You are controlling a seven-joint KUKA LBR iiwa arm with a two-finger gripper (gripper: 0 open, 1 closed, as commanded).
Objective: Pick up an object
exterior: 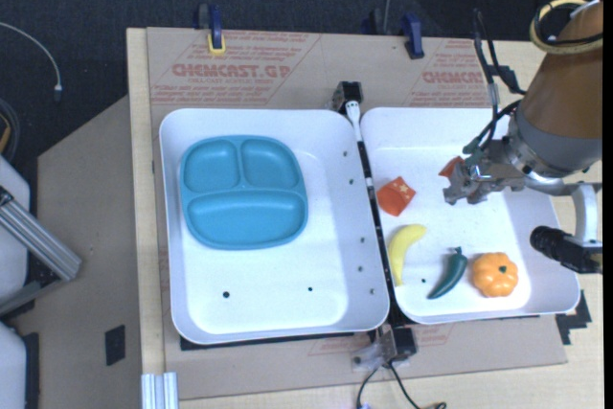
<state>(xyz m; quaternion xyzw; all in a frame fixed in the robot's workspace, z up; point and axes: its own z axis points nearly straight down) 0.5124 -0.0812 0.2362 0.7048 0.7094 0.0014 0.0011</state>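
In the right bin (536, 144), my gripper (466, 189) hangs over the middle of the floor, reaching in from the right. A small red object (449, 170) peeks out at the gripper's upper left edge, partly hidden by it. To the left lies an orange-red block (396, 195). Along the front of the bin sit a yellow banana (405, 249), a green chili pepper (447, 273) and an orange pumpkin-like fruit (494, 274).
The left bin (278, 302) carries a blue divided plate (245, 191) in its back half. A black divider strip (364, 196) runs between the bins. Blue clamps (213, 22) hold the cardboard base at the back edge.
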